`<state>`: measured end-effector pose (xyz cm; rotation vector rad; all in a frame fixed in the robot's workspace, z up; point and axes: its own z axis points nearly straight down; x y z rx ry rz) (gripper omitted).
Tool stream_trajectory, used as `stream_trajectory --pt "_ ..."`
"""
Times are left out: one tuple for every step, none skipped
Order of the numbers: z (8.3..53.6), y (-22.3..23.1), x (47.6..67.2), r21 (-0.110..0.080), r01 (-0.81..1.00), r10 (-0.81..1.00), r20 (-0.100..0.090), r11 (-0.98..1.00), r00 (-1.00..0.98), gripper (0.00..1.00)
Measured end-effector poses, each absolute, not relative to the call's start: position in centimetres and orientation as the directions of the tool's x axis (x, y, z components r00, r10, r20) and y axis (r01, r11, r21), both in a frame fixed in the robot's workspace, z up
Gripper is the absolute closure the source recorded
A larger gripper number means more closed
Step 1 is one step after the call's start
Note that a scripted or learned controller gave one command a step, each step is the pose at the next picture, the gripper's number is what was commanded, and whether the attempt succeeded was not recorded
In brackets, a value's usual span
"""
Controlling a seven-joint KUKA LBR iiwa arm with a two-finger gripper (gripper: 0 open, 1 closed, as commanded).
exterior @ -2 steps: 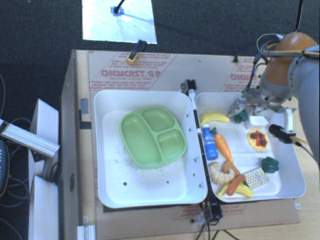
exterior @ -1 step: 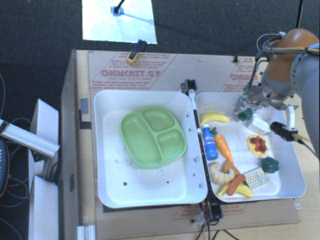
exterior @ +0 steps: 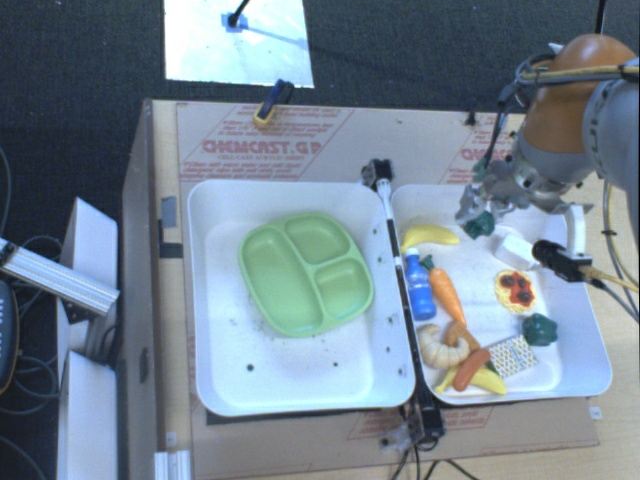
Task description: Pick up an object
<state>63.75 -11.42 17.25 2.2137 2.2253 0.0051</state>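
My gripper [exterior: 478,218] hangs over the far part of the right bin [exterior: 590,363], just right of a yellow banana [exterior: 430,235]. A small dark teal shape sits at its tip; I cannot tell whether that is part of the gripper or an object. Below it in the bin lie a blue bottle [exterior: 418,290], an orange carrot [exterior: 447,296], a pale shrimp-like piece [exterior: 437,344], a red sausage [exterior: 470,368], a small patterned box [exterior: 512,356], a green broccoli [exterior: 540,329], a round red-topped tart [exterior: 515,290] and a white piece [exterior: 512,251].
The left bin [exterior: 225,368] holds a green divided plate [exterior: 305,273]. A black divider bar [exterior: 395,288] runs between the bins. The arm's grey body and orange band [exterior: 575,88] stand over the right bin's far right corner. A black cable fitting [exterior: 560,258] sticks out near the white piece.
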Motion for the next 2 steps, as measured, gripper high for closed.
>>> stream_trajectory --pt "18.5 -3.4 64.8 0.002 1.000 1.000 0.002 0.005 -0.005 1.00" --pt "18.4 3.7 62.9 -0.001 1.000 1.000 0.002 0.004 -0.004 1.00"
